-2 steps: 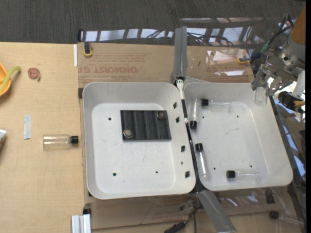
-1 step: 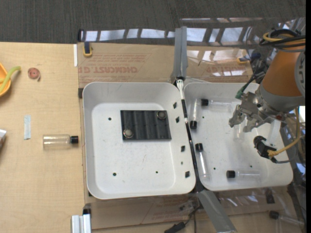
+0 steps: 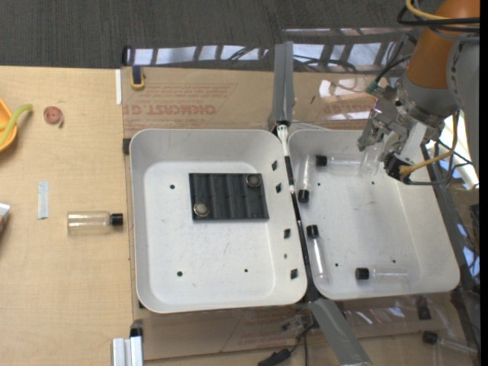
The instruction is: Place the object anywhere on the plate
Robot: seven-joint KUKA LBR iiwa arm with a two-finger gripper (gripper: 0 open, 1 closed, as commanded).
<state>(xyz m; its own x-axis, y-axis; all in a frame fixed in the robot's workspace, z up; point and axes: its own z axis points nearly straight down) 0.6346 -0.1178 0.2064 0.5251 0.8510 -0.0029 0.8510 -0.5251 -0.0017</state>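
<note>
So the objects here look like clear vials with black caps, all lying flat in the right bin [image 3: 427,227]. One vial [image 3: 341,161] sits near the back edge, cap pointing left. Another vial [image 3: 302,181] lies along the left wall, and a third vial [image 3: 315,252] lies further forward along that same wall. A fourth vial [image 3: 379,275] rests near the front, cap to the left.

The plate [image 3: 229,197] is a dark, ribbed rectangle lying in the middle of the left bin [image 3: 152,265]. Two small round silvery bits sit on it, one at its back right corner, one at its front left corner. None of the vials is on it.

The tool [image 3: 375,152] hangs over the back of the right bin, just right of the back vial. Can't tell from this angle how its fingers stand, and I see nothing between them. The orange band [image 3: 431,59] of the arm sits above it.

Out on the tabletop [image 3: 61,296], left of the bins, one more vial [image 3: 94,220] lies on its side, with a small pink disc [image 3: 52,115] further back.
</note>
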